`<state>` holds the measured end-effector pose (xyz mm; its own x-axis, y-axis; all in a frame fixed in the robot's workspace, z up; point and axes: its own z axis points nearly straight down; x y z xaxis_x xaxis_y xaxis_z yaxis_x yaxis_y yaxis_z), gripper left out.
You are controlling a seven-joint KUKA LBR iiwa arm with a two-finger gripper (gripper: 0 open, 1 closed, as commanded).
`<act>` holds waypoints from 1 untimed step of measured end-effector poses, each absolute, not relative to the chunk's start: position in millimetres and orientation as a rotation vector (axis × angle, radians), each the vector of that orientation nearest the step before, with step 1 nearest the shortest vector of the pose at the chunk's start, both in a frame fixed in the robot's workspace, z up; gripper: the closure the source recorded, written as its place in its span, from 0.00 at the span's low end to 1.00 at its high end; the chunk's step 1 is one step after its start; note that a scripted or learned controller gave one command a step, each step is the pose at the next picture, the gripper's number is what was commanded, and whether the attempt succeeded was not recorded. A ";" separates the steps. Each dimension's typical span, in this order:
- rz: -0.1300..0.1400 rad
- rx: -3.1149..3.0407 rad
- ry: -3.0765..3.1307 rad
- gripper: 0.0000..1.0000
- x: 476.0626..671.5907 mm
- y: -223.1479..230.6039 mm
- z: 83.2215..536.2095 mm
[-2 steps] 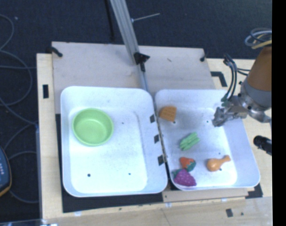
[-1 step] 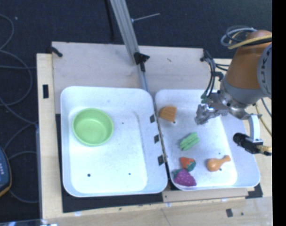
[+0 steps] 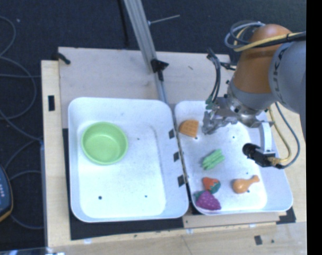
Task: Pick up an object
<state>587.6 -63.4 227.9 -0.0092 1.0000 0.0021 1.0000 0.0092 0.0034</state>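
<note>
Likely target: the orange bread-like piece (image 3: 189, 128) lies in the right bin (image 3: 272, 195), at its upper left, close against the wall shared with the left bin (image 3: 118, 209).
Hand: the hand (image 3: 210, 125) hangs just to the right of that orange piece, low over the bin floor; nothing is visibly held between its tips, and whether they stand open or closed I cannot tell.
Other candidates: a green ridged vegetable (image 3: 212, 159) lies mid-bin, a red strawberry-like piece (image 3: 210, 184) and a purple grape bunch (image 3: 208, 200) sit touching at the lower left, and an orange drumstick shape (image 3: 244, 184) lies to their right.
Risk, offset: the hand seems beside the orange piece rather than over it, so a closure here may catch air or only clip an edge.
Risk, wall: the piece lies near the bin wall, so a nudge could shove it against the wall and tilt it out of reach.
Risk, clutter: the strawberry-like piece and grapes touch, so a grab there may lift neither cleanly.
Left bin: a green bowl (image 3: 104, 142) sits in it, well apart from the action.
Hard to see: the fingertips blur into the dark wrist hardware, and contact with the bin floor cannot be judged.
Cut off: the arm (image 3: 259, 68) runs out of frame at the right.
Surface: the surface (image 3: 97, 73) carries both bins and a slanted metal rail (image 3: 142, 33).
</note>
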 end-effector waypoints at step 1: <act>0.005 2.212 2.231 1.00 594.3 -13.4 240.5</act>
